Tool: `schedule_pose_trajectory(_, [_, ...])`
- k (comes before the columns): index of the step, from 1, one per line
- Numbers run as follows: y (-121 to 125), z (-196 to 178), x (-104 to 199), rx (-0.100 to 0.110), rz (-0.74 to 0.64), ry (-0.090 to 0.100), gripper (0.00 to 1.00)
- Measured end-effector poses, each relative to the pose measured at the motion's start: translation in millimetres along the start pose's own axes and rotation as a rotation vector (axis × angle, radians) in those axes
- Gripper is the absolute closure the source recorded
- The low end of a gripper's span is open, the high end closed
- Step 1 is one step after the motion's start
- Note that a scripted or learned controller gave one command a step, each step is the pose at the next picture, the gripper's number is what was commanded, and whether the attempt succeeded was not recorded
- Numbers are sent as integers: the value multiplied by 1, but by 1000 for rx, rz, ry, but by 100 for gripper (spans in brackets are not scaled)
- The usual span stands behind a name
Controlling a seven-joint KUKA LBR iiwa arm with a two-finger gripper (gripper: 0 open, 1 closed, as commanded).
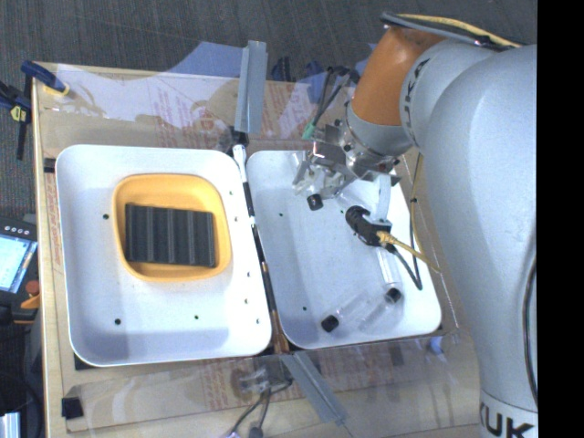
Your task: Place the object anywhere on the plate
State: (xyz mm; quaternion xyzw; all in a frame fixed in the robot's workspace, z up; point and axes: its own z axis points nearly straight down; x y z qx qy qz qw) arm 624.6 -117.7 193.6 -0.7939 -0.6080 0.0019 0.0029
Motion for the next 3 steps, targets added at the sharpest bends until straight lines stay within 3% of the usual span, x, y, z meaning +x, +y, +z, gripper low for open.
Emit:
schedule_pose_trajectory(1, [-5,-50,58,-5,-222,-1,100])
schedule_pose_trajectory(2, [-23,3,98,-1,-457,-2,100])
schedule_pose_trajectory(3, [-23,3,97,-1,-456,-2,0])
